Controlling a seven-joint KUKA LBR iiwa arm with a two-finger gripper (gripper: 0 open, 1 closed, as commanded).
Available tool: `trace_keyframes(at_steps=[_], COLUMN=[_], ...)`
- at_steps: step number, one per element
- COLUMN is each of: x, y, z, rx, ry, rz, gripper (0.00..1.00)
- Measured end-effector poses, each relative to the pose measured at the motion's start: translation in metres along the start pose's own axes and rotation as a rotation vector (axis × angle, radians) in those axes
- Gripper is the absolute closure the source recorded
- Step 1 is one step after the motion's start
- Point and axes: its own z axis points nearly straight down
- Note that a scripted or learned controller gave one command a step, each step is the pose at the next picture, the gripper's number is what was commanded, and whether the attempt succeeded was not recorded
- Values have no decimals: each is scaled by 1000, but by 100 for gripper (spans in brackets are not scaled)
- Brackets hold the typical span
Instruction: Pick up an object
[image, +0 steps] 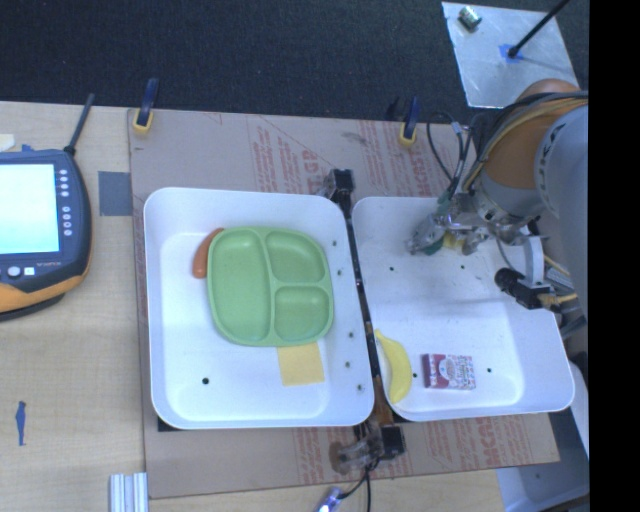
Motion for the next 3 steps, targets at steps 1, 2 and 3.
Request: trace_keyframes(at_steps=[1, 2, 3], x=[-36, 20, 19], y=[0, 0, -1], z=[0, 1, -9], rx=[1, 3, 5], ry=[1, 0, 0], rz=[0, -3, -5], gripper=[0, 0, 100])
